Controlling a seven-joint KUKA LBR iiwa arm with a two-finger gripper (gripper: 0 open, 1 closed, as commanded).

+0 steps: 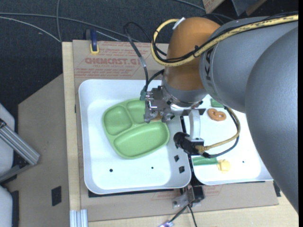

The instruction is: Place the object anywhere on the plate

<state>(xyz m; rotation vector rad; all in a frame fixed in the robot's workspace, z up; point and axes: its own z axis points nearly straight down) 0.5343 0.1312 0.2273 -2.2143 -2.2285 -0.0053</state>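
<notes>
The grey arm [255, 74] fills the upper right of the view, sweeping in from the right, its orange band [189, 51] standing over the seam between the two bins. Yellow-and-black cables loop around that band.

Beneath it the worktop [71, 141] carries a cardboard sheet printed with red lettering, and on that sit the two shallow white bins side by side. The left bin [94, 164] holds the green plate [135, 129], a divided dish with two small compartments at its upper side and one large compartment below; it lies tilted in the bin's middle. The right bin [246, 169] is largely covered by the arm.

The claw [156, 109] hangs at the plate's upper right rim, over the smaller compartment there. Whether it is spread or closed, or has hold of anything, cannot be told, as the wrist hides it.

In the right bin lie a small orange pretzel-shaped object [218, 114], a green stick [204, 161] and, beside it, a small yellow piece [223, 164].
</notes>
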